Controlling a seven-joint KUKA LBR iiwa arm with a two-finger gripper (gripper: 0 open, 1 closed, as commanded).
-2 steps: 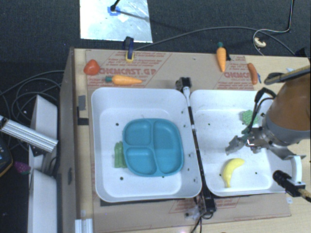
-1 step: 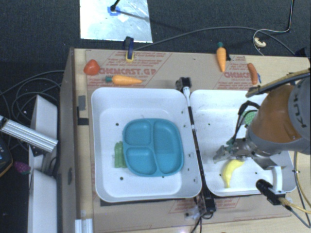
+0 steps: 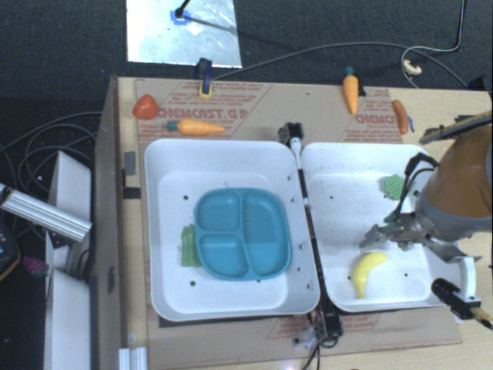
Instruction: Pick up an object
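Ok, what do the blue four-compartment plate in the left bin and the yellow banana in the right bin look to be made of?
The blue divided plate looks like moulded plastic: one even colour, rounded compartment ridges, a soft matte sheen. The yellow banana seems a plastic toy, judging by its flat uniform yellow and smooth skin, though real fruit can't be ruled out from this view.

pincer [image 3: 375, 237] seen low in right bin [image 3: 339, 168], just above yellow banana [image 3: 368, 270]; blue divided plate [image 3: 243, 233] seen in left bin [image 3: 169, 168].

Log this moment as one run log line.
claw: over right bin, above banana | holding: nothing seen | left bin: blue plate, green item
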